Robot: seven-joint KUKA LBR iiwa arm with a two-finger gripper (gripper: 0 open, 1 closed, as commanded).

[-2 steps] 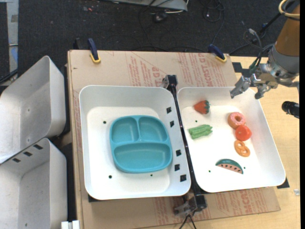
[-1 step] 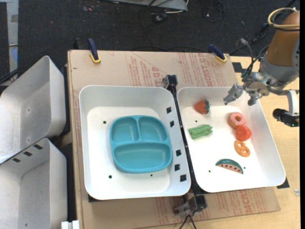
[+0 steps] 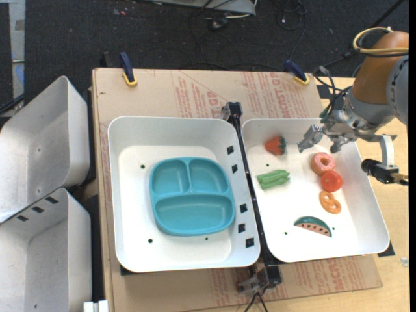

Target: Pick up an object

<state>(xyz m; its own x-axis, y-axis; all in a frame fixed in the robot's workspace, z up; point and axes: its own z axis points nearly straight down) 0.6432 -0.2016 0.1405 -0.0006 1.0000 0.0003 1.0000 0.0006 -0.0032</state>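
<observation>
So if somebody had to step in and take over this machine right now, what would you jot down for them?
Tool: above the upper right part of the right white bin, nothing visibly between its fingers; open or shut is unclear.
Right bin holds: red toy strawberry, green toy pea pod, pink ring doughnut, red toy tomato, orange slice, watermelon slice.
Left white bin holds a teal divided plate.
Done: nothing lifted yet.
Left: grasp one item; the doughnut lies nearest the tool.
</observation>
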